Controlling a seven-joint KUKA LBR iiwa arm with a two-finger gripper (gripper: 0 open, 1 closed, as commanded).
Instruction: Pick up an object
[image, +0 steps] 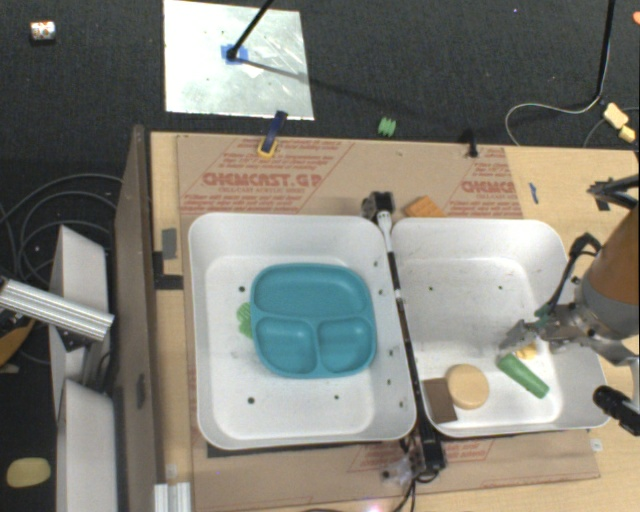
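Item: gripper (522, 338), near right bin's (470, 240) right edge, above green stick (524, 376); we cannot tell its state. Risk: 1 slip, stick rolling against round tan piece (467, 386).

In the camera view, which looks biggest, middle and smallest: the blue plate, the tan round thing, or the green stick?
1. Blue plate, by far the biggest.
2. Tan round thing and green stick look about alike; I can't rank them.

Even overhead light, soft shadows. The white bins (300, 235) are bright, nearly washed out; the foil sheet (238, 60) glares. Everything looks slightly soft and grainy, the dark floor (70, 120) murky.
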